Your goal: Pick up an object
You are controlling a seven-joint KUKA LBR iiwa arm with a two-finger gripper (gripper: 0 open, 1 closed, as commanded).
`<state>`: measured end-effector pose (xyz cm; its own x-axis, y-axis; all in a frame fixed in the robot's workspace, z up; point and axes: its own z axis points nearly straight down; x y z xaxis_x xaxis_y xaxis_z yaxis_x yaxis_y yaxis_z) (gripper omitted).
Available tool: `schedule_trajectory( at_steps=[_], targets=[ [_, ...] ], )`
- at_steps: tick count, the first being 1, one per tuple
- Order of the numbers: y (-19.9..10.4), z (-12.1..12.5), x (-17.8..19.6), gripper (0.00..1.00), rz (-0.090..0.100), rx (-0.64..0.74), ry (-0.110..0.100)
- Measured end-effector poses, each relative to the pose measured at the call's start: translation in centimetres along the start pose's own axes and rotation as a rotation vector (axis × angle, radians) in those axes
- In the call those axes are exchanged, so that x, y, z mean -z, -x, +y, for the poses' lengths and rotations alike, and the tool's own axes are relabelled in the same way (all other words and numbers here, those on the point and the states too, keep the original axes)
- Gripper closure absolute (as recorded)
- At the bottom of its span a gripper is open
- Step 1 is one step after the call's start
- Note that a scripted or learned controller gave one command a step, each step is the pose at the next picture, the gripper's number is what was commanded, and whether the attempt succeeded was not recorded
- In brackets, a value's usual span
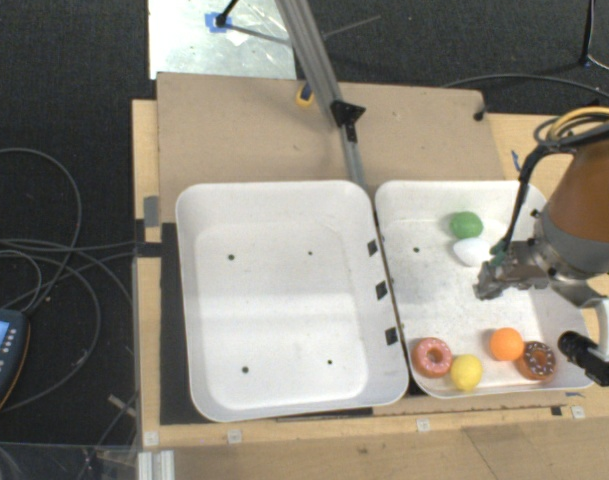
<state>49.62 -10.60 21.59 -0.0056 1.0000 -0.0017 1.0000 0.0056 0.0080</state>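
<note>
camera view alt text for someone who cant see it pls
A grey arm with an orange band reaches from the right, its gripper over the right bin. That bin holds a green ball, a white object, a pink donut, a lemon, an orange and a brown donut. The left bin sits beside it.

I'm seeing even, soft overhead light, fairly bright. The left bin (274,298) glares nearly pure white, its floor washed out, with a faint grey shade along its rim at 12 o'clock. At 11 o'clock a floor patch (199,18) reflects hard and blows out. The dark carpet (54,88) swallows detail. My picture is soft and grainy; edges smear slightly, and the arm (584,208) at 3 o'clock looks blurred. Shadows under things are weak and short.
</note>
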Motion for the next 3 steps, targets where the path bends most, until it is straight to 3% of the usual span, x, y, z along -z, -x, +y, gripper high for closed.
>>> schedule_trajectory(
  at_steps=[1, 3],
  targets=[
    [-4.9, 1.2, 0.1, 1.00, 0.004, 0.005, -0.006],
    [-15.8, 6.2, -0.4, 1.00, 0.004, 0.006, -0.005]
  ],
)
